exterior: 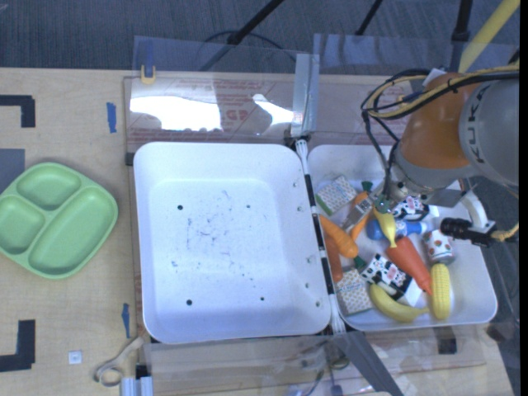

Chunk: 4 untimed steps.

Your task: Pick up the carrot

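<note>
Scanning the scene, largest to smallest:

Table (66,97): pale wood, carrying both bins side by side, with black tape corners and blue tape marks on its left part.

Arm (462,130): grey with its orange band, reaching in from the right and hanging over the back of the right bin, cables looping around it.

Left bin (223,238): white and shallow, with faint blue scribbles on its floor.

Right bin (483,299): white, crowded with toy food, touching the left bin along a shared rim.

Green plate (54,217): a three-compartment dish on the table, well apart from the bins at far left.

End effector (402,198): low over the back of the clutter in the right bin, just under the orange band; whether it is spread or closed I cannot tell, and nothing is seen in its grasp.

Carrot (408,262): orange-red, lying slanted near the middle of the right bin, just in front of the end effector, apart from it as far as I can see.

Banana (394,305): yellow, curved along the front of the right bin, just below the carrot.

Corn cob (441,291): yellow, upright in the picture, just right of the carrot's lower end.

Orange piece (337,236): a second orange item against the left wall of the right bin.

Black-and-white toy (386,275): wedged between the carrot and the banana.
</note>
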Each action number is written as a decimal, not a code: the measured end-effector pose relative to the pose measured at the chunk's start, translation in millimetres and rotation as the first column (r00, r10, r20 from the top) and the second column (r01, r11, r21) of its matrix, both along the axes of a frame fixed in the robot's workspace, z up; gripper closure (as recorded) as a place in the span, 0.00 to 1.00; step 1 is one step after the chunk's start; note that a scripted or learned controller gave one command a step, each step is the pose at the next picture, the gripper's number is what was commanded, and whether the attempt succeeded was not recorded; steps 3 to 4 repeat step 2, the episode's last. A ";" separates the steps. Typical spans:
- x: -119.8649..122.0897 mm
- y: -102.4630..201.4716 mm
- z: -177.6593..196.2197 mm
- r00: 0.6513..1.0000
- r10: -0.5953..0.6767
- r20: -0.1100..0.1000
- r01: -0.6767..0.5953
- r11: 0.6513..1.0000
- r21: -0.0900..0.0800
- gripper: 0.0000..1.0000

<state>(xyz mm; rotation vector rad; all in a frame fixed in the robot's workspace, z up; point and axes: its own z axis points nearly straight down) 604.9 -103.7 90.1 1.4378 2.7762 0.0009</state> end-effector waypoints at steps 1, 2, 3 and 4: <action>0.2 2.7 8.8 1.000 0.000 0.001 0.000 1.000 0.005 1.00; -8.7 77.5 114.6 0.999 -0.039 -0.010 0.039 0.999 0.007 1.00; -8.7 77.5 114.6 0.999 -0.039 -0.010 0.039 0.999 0.007 1.00; -8.7 77.5 114.6 0.999 -0.039 -0.010 0.039 0.999 0.007 1.00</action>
